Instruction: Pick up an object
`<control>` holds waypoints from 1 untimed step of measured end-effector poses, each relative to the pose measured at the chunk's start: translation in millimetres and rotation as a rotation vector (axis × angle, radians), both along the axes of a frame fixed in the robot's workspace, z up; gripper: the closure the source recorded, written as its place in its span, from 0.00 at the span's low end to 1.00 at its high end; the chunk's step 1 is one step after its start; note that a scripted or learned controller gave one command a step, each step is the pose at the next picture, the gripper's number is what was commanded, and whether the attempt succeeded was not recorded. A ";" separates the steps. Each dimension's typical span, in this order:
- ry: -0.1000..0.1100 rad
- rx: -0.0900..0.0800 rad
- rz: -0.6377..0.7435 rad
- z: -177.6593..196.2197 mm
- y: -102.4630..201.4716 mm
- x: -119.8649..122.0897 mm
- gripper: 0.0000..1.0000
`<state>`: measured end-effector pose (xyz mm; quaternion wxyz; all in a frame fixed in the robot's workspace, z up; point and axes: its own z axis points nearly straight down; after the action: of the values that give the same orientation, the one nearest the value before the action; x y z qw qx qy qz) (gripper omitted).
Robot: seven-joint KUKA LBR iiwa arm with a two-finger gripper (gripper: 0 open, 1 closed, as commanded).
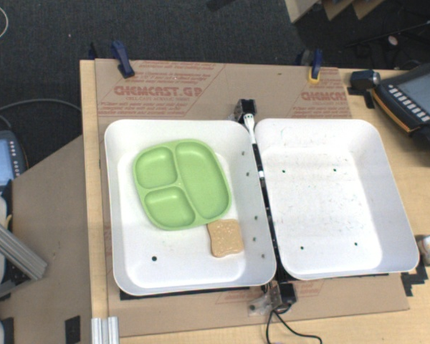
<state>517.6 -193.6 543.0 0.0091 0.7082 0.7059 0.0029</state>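
Dark carpet lies behind a brown board-topped bench [165, 84], held at its far edge by 2 clamps, one blue [122, 59] and one yellow [315, 67]. On it sit my 2 white bins, side by side and touching along the middle seam.

The left bin [122, 213] holds both things I could take. A green plate [183, 185] with 3 compartments lies flat and slightly turned, filling most of the bin's far half. Just beside its near right edge lies a small tan slab [226, 238], perhaps a toy piece of toast; whether it touches the plate's rim or sits a hair apart I cannot make out. The right bin [330, 206] carries dark specks on its floor.

How far open my gripper is, and whether it has hold of anything, I cannot tell from here. Nothing looks lifted, so I judge the pick not yet made.

What could go wrong: the plate is wide, shallow and flat on the floor, so closing on its middle would likely catch nothing, and a grip on the thin rim could slip as it tilts. The slab is the easier size, but it is low and close to both the plate and the bin's right wall. Coming down off-centre, I might land on the rim, nudge the slab aside, or pin it against the wall.
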 end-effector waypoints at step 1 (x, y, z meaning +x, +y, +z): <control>0.029 0.013 0.000 -119.3 -4.9 -34.6 1.00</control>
<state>483.0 -198.4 423.7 -0.0056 0.7084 0.7058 -0.0030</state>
